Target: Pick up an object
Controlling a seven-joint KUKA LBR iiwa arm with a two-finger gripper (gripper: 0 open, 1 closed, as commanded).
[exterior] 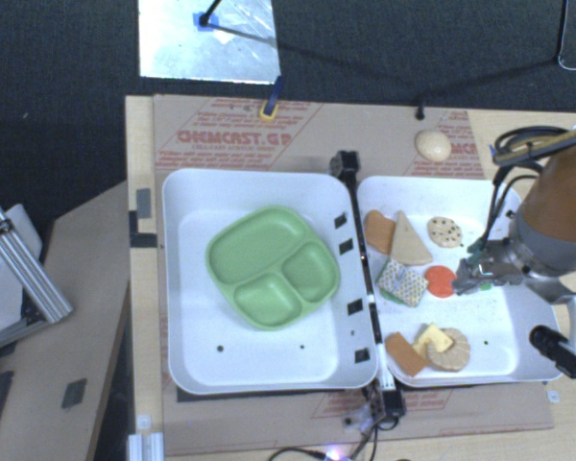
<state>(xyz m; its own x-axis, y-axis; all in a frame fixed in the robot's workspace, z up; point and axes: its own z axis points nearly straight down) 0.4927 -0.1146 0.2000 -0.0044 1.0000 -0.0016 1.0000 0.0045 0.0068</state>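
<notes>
The right shallow white plastic bin (504, 301) serves as the landmark. The grey arm with its orange band enters over this bin's right side, cut off at the frame edge, and its dark two-finger gripper (468, 279) sits low over the middle of the bin. Its tip is a dark blur, so whether the fingers are open or closed cannot be told.

Just left of the gripper, touching or nearly so, lies a flat red round piece (440, 280); part of it may be hidden under the tip. Further left in the bin is a patterned white-and-green block (401, 282), and above that a pale tan wedge (410, 242) overlapping an orange-brown slice (378, 229). A small round speckled cookie (444, 230) lies toward the bin's far side. Near the bin's front edge an orange-brown piece (403, 352), a yellow chunk (432, 337) and a tan round biscuit (449, 351) crowd together, their outlines hard to separate.

Left of this bin, touching it along a black clipped seam, is the second white bin (187, 257), holding a light green three-compartment plastic plate (272, 267). Beyond the right bin, on the brown counter (365, 128), rests a cream egg-shaped object (432, 144).
</notes>
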